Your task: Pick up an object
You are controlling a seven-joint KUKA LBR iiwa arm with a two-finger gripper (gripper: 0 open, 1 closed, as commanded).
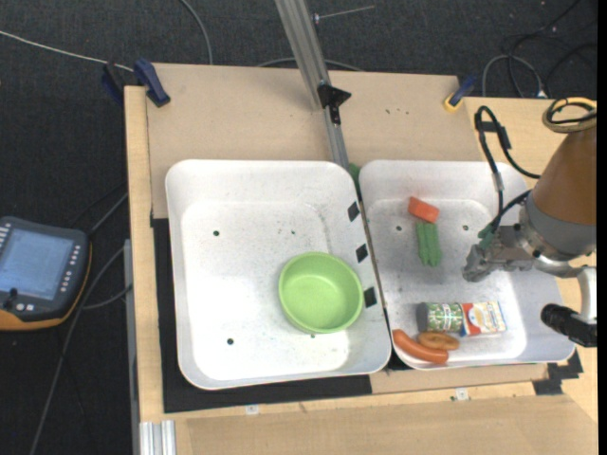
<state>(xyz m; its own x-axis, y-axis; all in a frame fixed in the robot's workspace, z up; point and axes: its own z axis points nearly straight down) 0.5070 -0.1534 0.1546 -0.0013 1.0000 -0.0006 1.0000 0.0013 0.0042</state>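
orange and red, a hot dog [423, 346] lies at the near edge of the right bin [379, 197], below and to the left of the hand [477, 263]. just beyond it a small carton [462, 318] lies on its side, directly below the hand and apart from it. the hand hangs low over the right bin's floor, and whether it is clenched or released i cannot tell; nothing shows between its tips. to its left a green pickle [430, 245] lies lengthwise, with an orange carrot piece [423, 209] touching its far end. further left, in the left bin [190, 197], sits a green bowl [320, 293]. both bins rest on the wooden tabletop [237, 112].
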